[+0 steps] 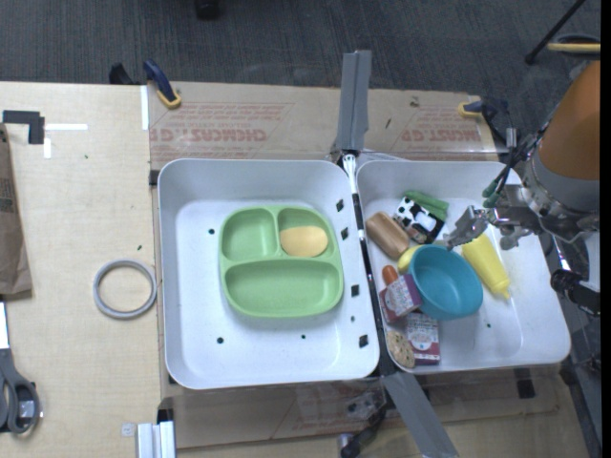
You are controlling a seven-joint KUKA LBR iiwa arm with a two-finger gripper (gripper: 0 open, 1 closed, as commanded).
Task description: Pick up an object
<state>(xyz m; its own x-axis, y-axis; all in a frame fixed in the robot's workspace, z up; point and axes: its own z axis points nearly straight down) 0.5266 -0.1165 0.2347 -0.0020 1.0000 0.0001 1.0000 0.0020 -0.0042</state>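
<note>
A single fixed camera hangs above the bench and looks down at a slant, far enough off to take in both white bins. The gripper [470, 227] sits toward the frame's right; the right bin [535, 337] lies under it, and the left bin [181, 284] lies well off to its left.

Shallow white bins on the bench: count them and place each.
2. The left shallow white bin holds a green divided plastic tray; the right shallow white bin holds a round blue plastic bowl among smaller items.
</note>
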